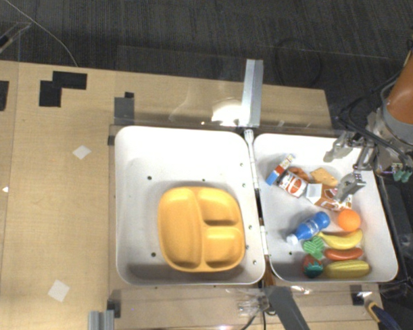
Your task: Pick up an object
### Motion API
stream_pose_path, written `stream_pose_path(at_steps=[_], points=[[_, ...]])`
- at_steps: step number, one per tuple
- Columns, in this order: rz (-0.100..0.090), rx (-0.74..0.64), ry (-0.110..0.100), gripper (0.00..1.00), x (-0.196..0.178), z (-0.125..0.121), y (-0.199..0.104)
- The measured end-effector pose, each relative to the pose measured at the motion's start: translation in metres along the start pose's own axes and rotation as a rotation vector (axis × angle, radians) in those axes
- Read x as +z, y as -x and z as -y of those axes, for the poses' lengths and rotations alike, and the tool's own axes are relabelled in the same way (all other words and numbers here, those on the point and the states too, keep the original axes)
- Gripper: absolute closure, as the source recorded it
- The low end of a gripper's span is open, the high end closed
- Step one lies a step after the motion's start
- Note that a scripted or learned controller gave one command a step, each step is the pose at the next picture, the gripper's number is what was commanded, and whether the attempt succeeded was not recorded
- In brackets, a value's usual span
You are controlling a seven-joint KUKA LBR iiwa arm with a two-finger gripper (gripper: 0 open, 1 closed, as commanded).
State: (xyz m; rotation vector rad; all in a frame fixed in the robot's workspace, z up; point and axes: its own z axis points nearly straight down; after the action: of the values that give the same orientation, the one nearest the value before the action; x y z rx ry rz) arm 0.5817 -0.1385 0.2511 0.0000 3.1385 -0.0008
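Note:
My gripper (346,166) hangs over the back right of the right bin (387,231), open, with nothing between its fingers. One fingertip (336,149) is near the bin's back wall. The other (352,184) is just above a small red and white packet (329,196). Left of the gripper lie a tan piece (322,176) and a red and white bottle with a blue cap (288,179). Toward the front sit an orange ball (348,220), a blue bottle (310,227), a banana (341,239), a red sausage-like toy (343,254), a yellow toy (346,269) and a green toy (314,248).
The left bin (134,192) holds a yellow divided plate (201,228). A metal post (252,95) stands behind the wall between the two bins. Cables and the arm's orange band (406,93) are at the far right.

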Motion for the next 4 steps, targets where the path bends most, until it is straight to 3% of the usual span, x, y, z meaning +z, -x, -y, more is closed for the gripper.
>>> stream_pose_path(at_steps=[1, 2, 3, 4], points=[[-0.008, 0.21, 0.003, 0.0, 0.144, -0.038, 0.031], [0.005, 0.473, 0.001, 0.0, 0.164, -0.024, 0.072], [0.005, 0.803, 0.002, 0.0, 0.165, -0.01, 0.067], [0.012, 0.794, 0.002, 1.0, 0.154, -0.011, 0.07]])
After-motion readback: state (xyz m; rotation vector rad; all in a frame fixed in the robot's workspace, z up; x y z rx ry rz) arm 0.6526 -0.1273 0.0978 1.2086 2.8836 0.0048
